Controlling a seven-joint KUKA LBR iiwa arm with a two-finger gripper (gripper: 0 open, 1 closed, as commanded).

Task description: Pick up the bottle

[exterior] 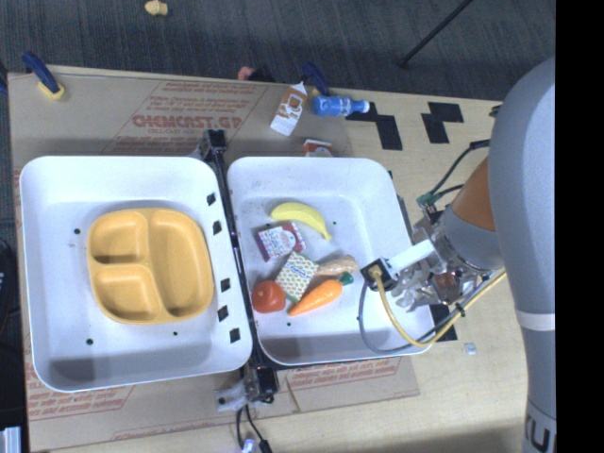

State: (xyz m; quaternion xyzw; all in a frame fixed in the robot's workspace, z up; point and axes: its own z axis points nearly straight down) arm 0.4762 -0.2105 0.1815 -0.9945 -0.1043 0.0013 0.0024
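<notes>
Bottle (pixel 335 107) is what the task names, and the one thing looking like it is a small blue one lying on its side on the bench (pixel 453 376), outside both bins, just behind the back rim of the right bin (pixel 377 173) and near a small carton (pixel 288 109). The gripper (pixel 408 291) is hanging well apart from it, over the right wall of the right bin towards the near side, with a yellow cable looping below it. How wide the gripper is standing I cannot tell, since it is too cluttered and small. Nothing is showing in its hold. By my judgement the reach is barely beginning: the arm (pixel 528 196) is needing to travel towards the far edge of the bench, turn to sit across the bottle's short width, and come down on it. Being round and on its side, it is likely to roll if nudged. Open room is looking fair around it, with bare bench to its right, but the bin rim is lying close on one side and the bench's far edge on the other. The banana (pixel 302 218), the carrot (pixel 316 297) and the left bin's yellow tray (pixel 151 262) are lying clear of that path.
</notes>
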